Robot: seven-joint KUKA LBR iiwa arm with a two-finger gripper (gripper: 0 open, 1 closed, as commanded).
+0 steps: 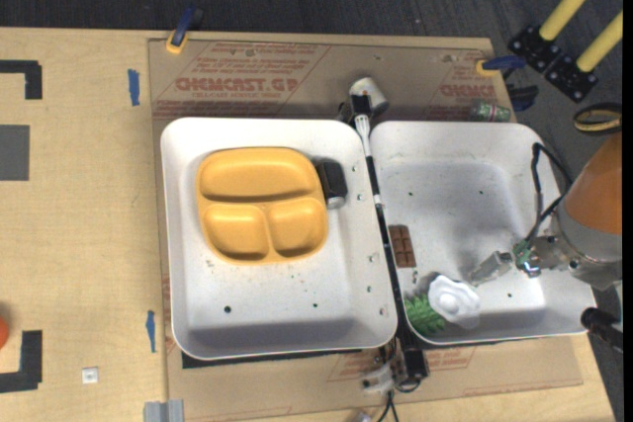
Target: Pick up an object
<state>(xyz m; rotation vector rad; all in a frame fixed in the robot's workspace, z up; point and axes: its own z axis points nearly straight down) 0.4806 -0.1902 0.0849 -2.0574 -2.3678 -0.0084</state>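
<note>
- The grey metal tool (492, 265) is reaching into the right white plastic bin (465, 153) from the table's right edge, low over the bin floor; I cannot tell its state.
- A white rounded object (454, 297) is lying just beside the tool, toward the bin's near edge, touching a green leafy piece (423, 313) in the near-left corner.
- A small brown block (401, 245) is sitting by that bin's left wall.
- A yellow three-compartment plastic tray (262, 203) is resting in the left white bin (198, 311), with a black object (331, 181) touching its right side.
</note>
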